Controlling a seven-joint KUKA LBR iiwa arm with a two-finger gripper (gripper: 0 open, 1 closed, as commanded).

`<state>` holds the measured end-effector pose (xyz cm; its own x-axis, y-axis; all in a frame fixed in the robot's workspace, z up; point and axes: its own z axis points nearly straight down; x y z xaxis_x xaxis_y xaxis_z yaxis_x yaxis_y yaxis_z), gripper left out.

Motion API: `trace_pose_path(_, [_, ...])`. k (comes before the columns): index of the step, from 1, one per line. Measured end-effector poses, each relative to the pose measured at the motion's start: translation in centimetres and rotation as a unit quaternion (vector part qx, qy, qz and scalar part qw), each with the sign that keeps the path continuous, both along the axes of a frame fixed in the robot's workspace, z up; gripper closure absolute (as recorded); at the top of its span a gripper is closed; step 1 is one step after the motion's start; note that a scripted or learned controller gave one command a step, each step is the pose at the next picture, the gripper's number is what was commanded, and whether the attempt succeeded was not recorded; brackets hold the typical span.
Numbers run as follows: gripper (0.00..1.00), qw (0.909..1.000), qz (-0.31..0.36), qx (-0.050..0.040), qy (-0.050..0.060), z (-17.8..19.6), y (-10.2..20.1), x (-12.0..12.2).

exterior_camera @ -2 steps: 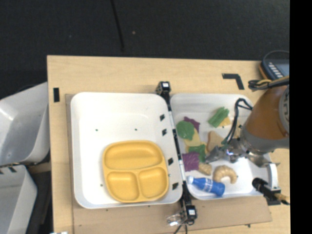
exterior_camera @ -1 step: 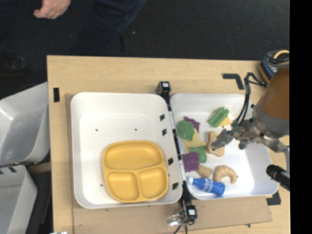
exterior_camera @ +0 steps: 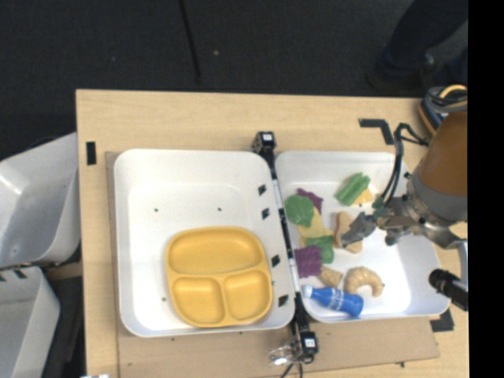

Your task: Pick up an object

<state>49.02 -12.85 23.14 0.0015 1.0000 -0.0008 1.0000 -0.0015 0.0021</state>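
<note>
Pale wood counter (exterior_camera: pixel 157 116) is being seen from above, carrying two white bins: the left bin (exterior_camera: pixel 142 203) is holding one yellow divided tray (exterior_camera: pixel 219 276), and the right bin (exterior_camera: pixel 409 290) is holding roughly nine small toys, among them one blue bottle (exterior_camera: pixel 335 299), one tan croissant (exterior_camera: pixel 365 279), two purple pieces and two green ones. The tool (exterior_camera: pixel 361 228) is being lowered over a tan toy (exterior_camera: pixel 346 235) at mid-bin, so the approach step is judged underway; whether its fingers are parted cannot be told, and a straight descent with a firm close is being called for next.

Divided tray (exterior_camera: pixel 216 274) in left bin (exterior_camera: pixel 142 187); toys (exterior_camera: pixel 311 219) in right bin (exterior_camera: pixel 394 294).
</note>
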Motion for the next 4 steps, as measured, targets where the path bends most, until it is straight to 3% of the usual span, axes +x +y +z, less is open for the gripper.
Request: trace_pose_path(4, [0.00,1.0000,0.000,0.0000,0.000,0.00,0.00,-0.01])
